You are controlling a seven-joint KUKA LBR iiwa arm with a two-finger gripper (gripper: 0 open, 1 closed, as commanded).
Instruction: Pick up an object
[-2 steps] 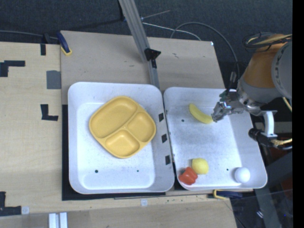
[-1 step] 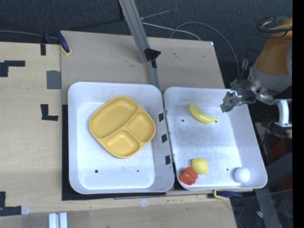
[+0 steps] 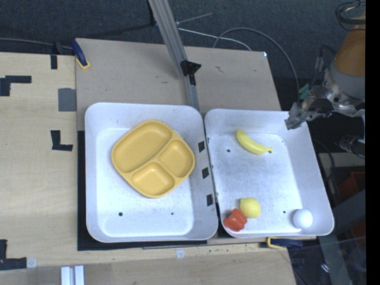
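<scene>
In the right bin (image 3: 309, 177) a yellow banana (image 3: 253, 142) lies near the far side. A yellow lemon (image 3: 250, 207) and a red pepper-like fruit (image 3: 236, 220) sit together at the near left corner. A white ball (image 3: 303, 218) rests in the near right corner. My gripper (image 3: 295, 119) hangs over the bin's far right corner, to the right of the banana and apart from it. Nothing shows between its fingers.
The left bin (image 3: 101, 218) holds a yellow three-compartment plate (image 3: 152, 158). A grey metal pole (image 3: 172, 34) slants across the bench behind the bins. The arm with its orange band (image 3: 351, 55) stands at the right edge.
</scene>
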